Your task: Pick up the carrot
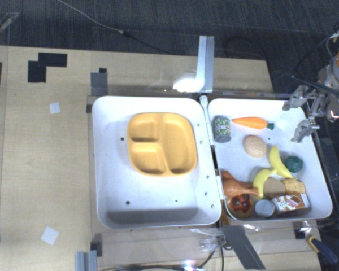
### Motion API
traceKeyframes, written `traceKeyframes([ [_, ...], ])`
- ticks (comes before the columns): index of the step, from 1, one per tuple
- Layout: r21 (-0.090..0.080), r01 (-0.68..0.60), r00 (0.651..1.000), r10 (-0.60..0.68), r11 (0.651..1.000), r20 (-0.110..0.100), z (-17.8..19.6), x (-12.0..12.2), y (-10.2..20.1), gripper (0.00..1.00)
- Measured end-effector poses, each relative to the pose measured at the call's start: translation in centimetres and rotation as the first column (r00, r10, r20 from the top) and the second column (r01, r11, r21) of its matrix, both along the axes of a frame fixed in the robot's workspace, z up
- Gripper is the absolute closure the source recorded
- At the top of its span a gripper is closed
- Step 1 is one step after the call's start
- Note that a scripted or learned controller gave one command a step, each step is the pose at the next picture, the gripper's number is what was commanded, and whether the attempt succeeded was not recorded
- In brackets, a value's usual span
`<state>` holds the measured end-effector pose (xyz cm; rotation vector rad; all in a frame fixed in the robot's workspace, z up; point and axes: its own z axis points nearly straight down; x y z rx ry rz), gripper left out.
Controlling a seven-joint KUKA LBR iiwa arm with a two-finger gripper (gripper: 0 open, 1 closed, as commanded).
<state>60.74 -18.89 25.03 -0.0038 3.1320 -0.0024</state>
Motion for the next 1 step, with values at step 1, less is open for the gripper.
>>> traceKeyframes([
  [1,0.004,0.009,1.000,-0.009,1.000,-0.007,-9.33,6.24,3.36,0.00],
])
